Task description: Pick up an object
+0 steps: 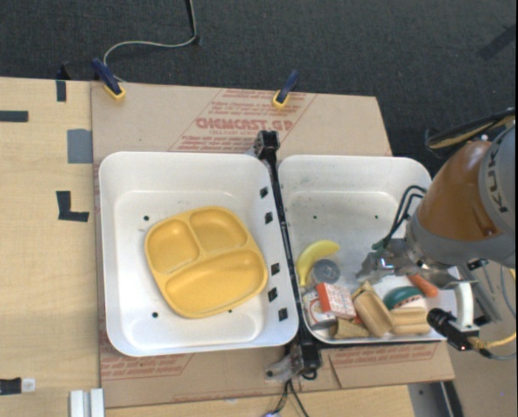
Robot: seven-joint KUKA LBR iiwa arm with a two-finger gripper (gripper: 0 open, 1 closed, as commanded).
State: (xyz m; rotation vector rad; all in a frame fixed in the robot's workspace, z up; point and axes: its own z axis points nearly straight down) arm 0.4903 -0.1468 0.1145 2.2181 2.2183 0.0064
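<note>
Low in the right bin point(355, 174), at its right side: gripper point(389, 263), metallic grey, under a bulky wrist with an orange band; open or closed, cannot tell. Just below and left of it, a huddle of small objects along the bin's near wall. Nearest: teal and white rounded piece point(404, 296), touching an orange stick-like bit point(421, 283). Beside these, two tan bread-like blocks point(389, 315), oblong and matte, lying crossed against each other. Further left, one red-and-white carton point(335, 301) with print too small to read, one grey disc point(327, 271) like a can lid, and one yellow crescent point(316, 256), smooth and banana-shaped, curving above the disc. Beyond the black divider, left bin point(120, 233): white, shallow, rounded at the corners, with one yellow tray point(206, 261), glossy plastic, three compartments, lying flat and slightly turned. Under both bins, brown cardboard sheet point(242, 122) printed in red "CHEMCAST GP", pinned at its far edge by two blue-and-yellow clamps point(109, 78). Pale wooden worktop point(29, 233) to the left, marked with several dark tape pieces.
</note>
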